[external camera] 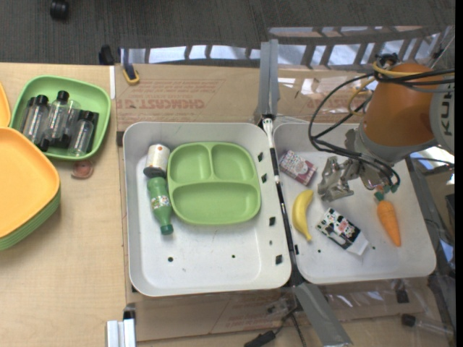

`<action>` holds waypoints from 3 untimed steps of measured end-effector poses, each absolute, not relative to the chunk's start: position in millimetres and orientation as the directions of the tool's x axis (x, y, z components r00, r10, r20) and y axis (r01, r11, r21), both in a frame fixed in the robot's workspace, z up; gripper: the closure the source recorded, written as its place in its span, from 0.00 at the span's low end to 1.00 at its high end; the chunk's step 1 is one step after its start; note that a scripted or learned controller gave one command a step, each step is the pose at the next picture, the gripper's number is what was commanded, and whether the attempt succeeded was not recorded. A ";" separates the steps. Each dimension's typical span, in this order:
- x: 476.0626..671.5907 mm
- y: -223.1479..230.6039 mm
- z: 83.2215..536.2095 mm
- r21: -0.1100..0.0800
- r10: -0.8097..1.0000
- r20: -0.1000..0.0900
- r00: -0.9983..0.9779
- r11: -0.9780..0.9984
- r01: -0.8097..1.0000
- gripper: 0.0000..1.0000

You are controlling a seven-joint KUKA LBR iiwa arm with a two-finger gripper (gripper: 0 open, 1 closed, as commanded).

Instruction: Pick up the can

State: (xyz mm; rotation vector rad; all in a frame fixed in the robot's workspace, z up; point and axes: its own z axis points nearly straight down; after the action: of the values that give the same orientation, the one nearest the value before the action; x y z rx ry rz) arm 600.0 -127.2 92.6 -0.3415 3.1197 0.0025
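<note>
The can (158, 155) is a small pale cylinder lying at the left end of the left bin (210, 270), touching the top of a green bottle (160, 204) and next to a green divided plate (214, 181). My gripper (337, 184) hangs over the right bin (362, 264), far to the right of the can. It sits between a pink box (297, 166) and a carrot (389, 221). It looks open, with nothing between its fingers.
In the right bin lie a banana (302, 213) and a black-and-white box (340, 230) below the gripper. A raised divider (275, 186) separates the bins. A green tray of vials (61, 118) and orange plates (25, 190) sit on the bench at the left.
</note>
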 end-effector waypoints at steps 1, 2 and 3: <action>558.0 -87.6 192.3 0.000 -0.416 -0.005 -0.909 0.909 -0.416 1.00; 566.7 -97.2 213.5 -0.001 -0.730 -0.005 -0.683 0.683 -0.730 1.00; 566.6 -97.3 213.4 0.000 -0.731 -0.004 -0.683 0.683 -0.731 0.00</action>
State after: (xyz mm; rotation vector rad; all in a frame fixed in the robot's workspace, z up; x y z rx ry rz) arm 566.6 -97.3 213.4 -1.2494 2.8779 0.0025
